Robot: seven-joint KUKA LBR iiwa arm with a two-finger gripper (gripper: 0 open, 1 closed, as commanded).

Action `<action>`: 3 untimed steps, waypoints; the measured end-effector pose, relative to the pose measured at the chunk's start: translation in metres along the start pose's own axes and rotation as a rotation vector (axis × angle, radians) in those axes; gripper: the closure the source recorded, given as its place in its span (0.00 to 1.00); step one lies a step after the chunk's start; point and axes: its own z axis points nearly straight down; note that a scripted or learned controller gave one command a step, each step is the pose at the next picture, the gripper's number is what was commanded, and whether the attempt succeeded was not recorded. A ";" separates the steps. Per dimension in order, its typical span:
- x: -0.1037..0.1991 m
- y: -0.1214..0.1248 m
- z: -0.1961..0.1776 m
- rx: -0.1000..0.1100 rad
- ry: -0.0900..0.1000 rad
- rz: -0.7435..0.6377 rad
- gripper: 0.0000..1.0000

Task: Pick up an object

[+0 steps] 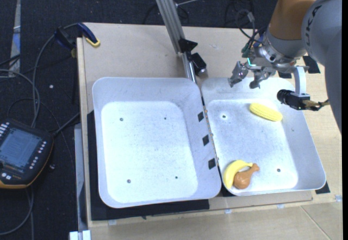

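Hand (246, 77) spread wide, holding nothing, above right bin (304, 141) near corn (266, 112)

Arm: grey, orange-banded, entered at upper right of frame. Gripper (246, 77): pointed down-left, fingers (237, 77) spread apart, nothing between.

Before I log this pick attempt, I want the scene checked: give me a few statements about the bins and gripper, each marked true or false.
1. The corn cob lies in the right bin. True.
2. The gripper holds the banana. False: it hangs above the right bin's far edge with nothing between its fingers.
3. The banana touches the drumstick. True.
4. The drumstick lies in the left bin. False: it is in the right bin, near corner.
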 end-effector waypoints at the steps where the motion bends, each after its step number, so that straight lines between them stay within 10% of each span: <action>1: 0.000 0.000 0.000 0.000 0.000 0.000 0.00; 3: 0.007 -0.008 0.112 0.005 0.000 0.000 0.00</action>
